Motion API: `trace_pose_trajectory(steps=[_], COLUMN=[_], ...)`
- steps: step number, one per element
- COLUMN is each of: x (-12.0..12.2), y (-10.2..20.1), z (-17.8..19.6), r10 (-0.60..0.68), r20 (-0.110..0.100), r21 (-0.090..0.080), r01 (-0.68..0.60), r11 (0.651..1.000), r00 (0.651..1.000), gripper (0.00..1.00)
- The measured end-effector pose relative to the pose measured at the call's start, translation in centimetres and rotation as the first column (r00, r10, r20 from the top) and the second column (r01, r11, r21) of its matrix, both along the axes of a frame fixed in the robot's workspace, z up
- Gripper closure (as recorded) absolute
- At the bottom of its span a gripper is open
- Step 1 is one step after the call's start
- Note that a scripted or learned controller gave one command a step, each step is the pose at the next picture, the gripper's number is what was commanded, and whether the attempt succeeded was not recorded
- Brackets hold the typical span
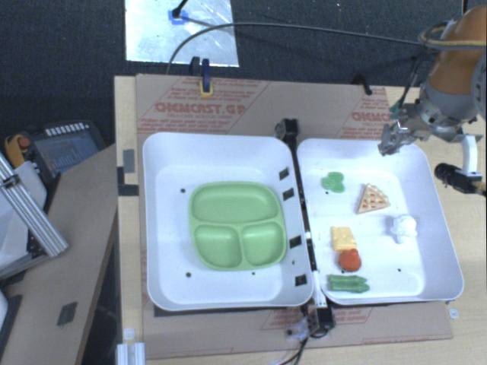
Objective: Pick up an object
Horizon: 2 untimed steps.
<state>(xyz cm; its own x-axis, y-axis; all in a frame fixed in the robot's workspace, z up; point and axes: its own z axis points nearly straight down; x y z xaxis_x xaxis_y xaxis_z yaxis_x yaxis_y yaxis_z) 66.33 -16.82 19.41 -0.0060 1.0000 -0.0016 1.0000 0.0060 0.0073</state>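
you're at the approach step: the gripper (392, 138) hangs over the far rim of the right bin (437, 226), above its upper right corner, with nothing between its fingers; how far they are spread you can't tell from this angle.

every candidate lies in that right bin. nearest to the tool are the pizza slice (373, 199) and the green blob (332, 181), both toward the far half. the white lump (402, 227) sits near the right wall. along the near edge, the yellow block (343, 239) touches the red ball (350, 261), and the green pod (348, 284) lies just beside the near wall.

your next move calls for picking one target, coming in over it and descending. the pizza slice looks the easiest choice, with bare floor on all sides. the pod and the white lump crowd the walls, so a finger could catch the rim there. the left bin (163, 204) holds only a green divided plate (236, 225).
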Motion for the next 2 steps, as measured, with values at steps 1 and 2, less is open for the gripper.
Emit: trace_pose_trajectory(steps=[1, 2], x=[-0.6, -0.3], y=[0.7, 6.9], z=[5.4, 4.7], r10=[0.0, 0.004], r20=[0.001, -0.005], r21=[0.0, 0.003], r01=[0.0, -0.004], r11=[1.0, 1.0], r00=[1.0, 1.0], gripper=[1.0, 1.0])
